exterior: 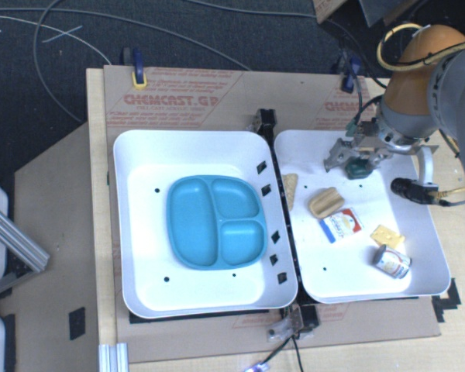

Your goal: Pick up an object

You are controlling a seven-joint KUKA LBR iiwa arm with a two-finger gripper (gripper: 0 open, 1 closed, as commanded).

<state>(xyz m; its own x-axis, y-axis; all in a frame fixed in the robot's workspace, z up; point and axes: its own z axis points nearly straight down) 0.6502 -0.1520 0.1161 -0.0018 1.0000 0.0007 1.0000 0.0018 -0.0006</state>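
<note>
Nearest me, on the right bin's point(418, 281) floor close to its near right rim, I see a small can point(391, 263) lying on its side, and just beyond it a yellow block point(387, 236). A little left of those lies a flat red, white and blue packet point(340, 225), and touching its far edge sits a tan bread-like piece point(326, 202). Another pale tan piece point(290, 189) lies against the right bin's left wall.

In the left bin point(139, 208) a blue divided tray point(216, 221) rests flat at about the middle, with nothing in its three compartments.

Farther back, the jaws point(356, 161) hang over the far part of the right bin, well apart from the bread-like piece and the packet. A dark green thing point(359, 167) shows right at their tips, but I cannot tell from here whether they are spread or pressed together, or whether it sits between them. The arm point(418, 76) rises behind, with its orange band, on the right.

Both bins stand on a brown board point(178, 95) over the desk, and a blue clamp point(139, 67) grips the board's far left edge.
</note>
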